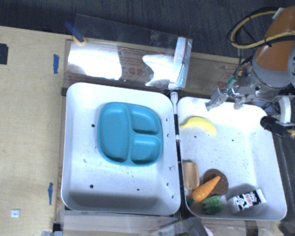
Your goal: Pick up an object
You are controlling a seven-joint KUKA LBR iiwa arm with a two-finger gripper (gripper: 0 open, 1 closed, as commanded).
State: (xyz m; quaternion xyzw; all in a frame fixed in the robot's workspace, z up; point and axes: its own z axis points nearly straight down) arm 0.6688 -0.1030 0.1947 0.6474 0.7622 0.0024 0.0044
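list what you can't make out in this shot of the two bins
- Tool, camera view: small and blurred at the right bin's far rim; finger state unreadable.
- Arm: cut off by the top and right edges.
- Brown item: partly covered by the carrot; identity unclear.
- Small carton: print too small to read.

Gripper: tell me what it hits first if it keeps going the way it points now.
The gripper sits at the right bin's far edge, angled down-left. Carrying on that way, it would probably meet the banana first, or the bin floor just short of it; depth is hard to judge from above.
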